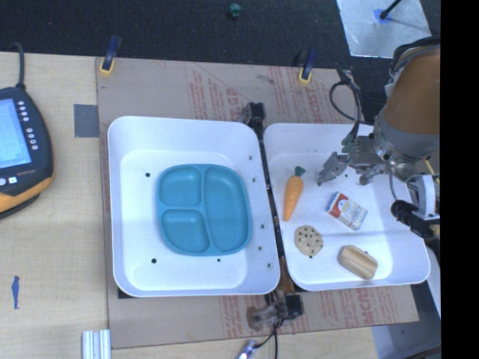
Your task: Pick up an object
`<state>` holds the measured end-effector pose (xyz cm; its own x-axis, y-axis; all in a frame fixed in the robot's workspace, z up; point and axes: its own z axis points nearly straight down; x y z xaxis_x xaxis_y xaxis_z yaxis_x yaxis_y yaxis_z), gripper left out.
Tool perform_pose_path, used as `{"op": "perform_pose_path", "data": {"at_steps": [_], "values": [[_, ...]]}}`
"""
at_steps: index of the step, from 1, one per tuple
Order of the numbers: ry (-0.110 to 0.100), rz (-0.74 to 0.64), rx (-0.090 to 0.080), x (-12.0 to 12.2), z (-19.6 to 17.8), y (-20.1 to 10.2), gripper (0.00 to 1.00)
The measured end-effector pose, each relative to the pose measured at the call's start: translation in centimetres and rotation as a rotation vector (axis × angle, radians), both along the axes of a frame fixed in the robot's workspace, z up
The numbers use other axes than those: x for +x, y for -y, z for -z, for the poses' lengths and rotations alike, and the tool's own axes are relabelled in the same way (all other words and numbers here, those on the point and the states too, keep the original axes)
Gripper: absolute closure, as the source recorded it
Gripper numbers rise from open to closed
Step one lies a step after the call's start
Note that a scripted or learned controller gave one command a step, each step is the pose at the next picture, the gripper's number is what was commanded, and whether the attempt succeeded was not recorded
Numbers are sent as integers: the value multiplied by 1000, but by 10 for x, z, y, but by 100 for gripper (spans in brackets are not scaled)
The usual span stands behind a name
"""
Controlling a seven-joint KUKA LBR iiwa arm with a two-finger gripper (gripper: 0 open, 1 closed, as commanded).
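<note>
Reaching in from the right of the frame, the grey arm is hanging its gripper (334,170) over the upper part of the right bin (404,275), fingers spread apart with nothing between them. Below it are lying a toy carrot (292,195) at the bin's left, a small red-and-white carton (346,210) near the middle, a cookie (308,240) and a tan bread roll (358,262) lower down. A blue divided plate (203,209) is sitting in the left bin (127,200).
</note>
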<state>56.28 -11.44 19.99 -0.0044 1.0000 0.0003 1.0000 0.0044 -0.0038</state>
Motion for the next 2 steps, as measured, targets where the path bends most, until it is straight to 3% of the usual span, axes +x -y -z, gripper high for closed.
{"op": "perform_pose_path", "data": {"at_steps": [1, 2], "values": [[0, -2, -2, 46, 8, -41, 0], [-3, 0, -2, 61, 105, -18, 0]]}}
